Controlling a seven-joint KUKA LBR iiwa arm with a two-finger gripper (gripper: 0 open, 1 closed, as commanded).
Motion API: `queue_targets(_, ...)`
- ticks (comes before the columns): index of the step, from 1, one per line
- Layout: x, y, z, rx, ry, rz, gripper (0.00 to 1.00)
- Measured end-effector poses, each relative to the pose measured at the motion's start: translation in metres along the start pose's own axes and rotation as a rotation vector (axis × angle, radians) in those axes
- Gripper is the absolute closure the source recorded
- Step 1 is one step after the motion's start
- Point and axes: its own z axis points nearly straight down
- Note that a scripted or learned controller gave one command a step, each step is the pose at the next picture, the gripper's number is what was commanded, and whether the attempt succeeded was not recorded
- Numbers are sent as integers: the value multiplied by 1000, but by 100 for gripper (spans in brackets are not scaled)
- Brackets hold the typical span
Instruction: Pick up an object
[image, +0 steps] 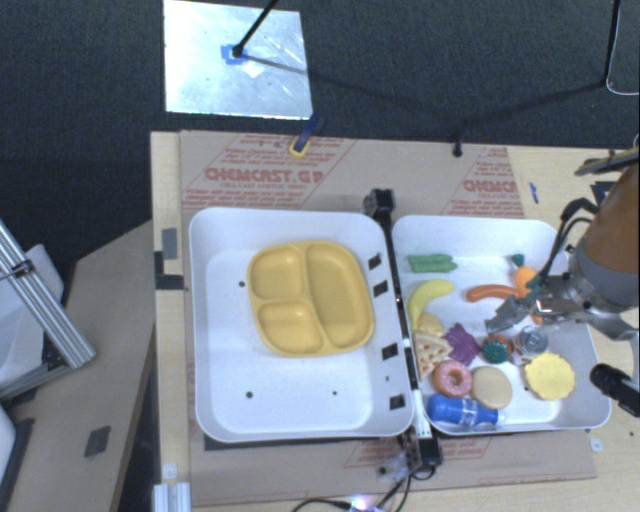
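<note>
You are looking at the grey arm with the orange band reaching in from the right, and its two-finger gripper (512, 312) is hanging low over the right shallow white bin (478, 232), where all the loose toy pieces are lying; that bin is the stock for the pick, which is why the arm is working there. Whether the fingers are released or clenched I cannot tell, as the metal tip is blurring into the clutter beneath it, and nothing is showing between them, so you should not be counting any piece as held. The tip is sitting just beside the long orange carrot-shaped piece (488, 293), the purple crinkled piece (462, 344) and the small teal round piece (496, 351), and any of these could be the target. Further off, the green ridged piece (431, 263), the yellow plastic banana (430, 296), the pink-iced toy doughnut (453, 379), the tan round bun-like piece (491, 385), the yellow wavy-edged disc (550, 376) and the blue bottle-shaped piece (460, 412) are lying untouched. The left shallow white bin (222, 300) is bearing a yellow three-compartment plastic tray (308, 298), which is standing well apart from the work. In my judgement the crowding is the hazard: pieces are touching, so a closing grip may be nudging neighbours aside.
</note>
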Motion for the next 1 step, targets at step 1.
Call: queue_targets(1, 0, 3, -6, -12, -2, -3, 0)
